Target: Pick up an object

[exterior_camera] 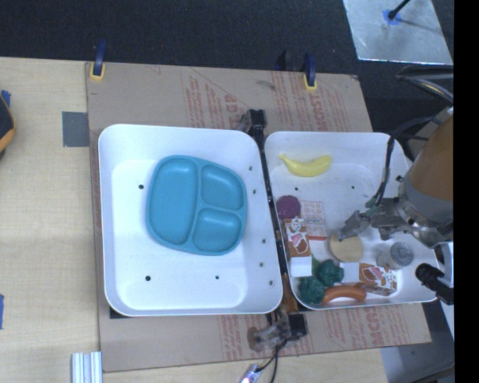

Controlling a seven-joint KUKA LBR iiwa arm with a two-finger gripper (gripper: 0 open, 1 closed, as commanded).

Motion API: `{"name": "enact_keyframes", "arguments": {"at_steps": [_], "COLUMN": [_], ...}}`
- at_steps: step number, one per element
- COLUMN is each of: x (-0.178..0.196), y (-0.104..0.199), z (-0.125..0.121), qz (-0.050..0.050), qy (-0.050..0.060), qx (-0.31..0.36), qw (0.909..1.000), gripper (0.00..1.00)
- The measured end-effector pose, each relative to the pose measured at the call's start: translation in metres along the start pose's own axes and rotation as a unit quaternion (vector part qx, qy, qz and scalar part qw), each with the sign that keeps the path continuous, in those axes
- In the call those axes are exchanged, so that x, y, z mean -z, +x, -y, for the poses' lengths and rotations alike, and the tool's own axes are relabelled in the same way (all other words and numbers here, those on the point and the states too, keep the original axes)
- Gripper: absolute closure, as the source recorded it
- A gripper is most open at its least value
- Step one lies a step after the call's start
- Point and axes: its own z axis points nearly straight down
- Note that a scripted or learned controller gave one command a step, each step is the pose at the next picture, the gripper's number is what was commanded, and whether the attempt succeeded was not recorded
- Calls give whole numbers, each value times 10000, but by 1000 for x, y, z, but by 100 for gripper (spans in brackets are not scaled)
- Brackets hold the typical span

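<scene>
From the overhead camera, there was my arm [433, 174] coming in from the right, orange band showing, hanging over the right bin [359, 144]. My gripper [358, 225] sat low over the middle of that bin, metal tips pointing left, just above and beside the tan round piece [347, 249]. Whether it was spread or pressed together, I could not tell from this angle, and nothing was visibly caught in it.

The right bin was busy. The yellow banana [306, 165] lay near the far wall, well apart from the gripper. The purple round item [287, 207] sat near the left wall, with a red-and-white packet [298, 238] just below it. Down at the near edge, a dark green bunch [326, 274] was touching a small white block [301, 267] on its left, and an orange sausage-shaped piece [344, 294] lay just in front of it along the near wall. Another red-and-white packet [378, 278] rested to the right of that, and a small grey round thing [400, 254] sat near the right side, close under my wrist.

Over in the left bin [124, 278], the blue divided plate [197, 204] lay flat, centred, well clear of everything else. Both bins stood side by side on brown cardboard [223, 86] on the wooden surface [32, 214].
</scene>
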Motion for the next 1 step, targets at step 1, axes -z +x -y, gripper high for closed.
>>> {"name": "enact_keyframes", "arguments": {"at_steps": [1], "x": [-23], "y": [55], "z": [-65], "qz": [28], "qy": [-72], "qx": [-2], "qw": [10000], "gripper": [0]}}
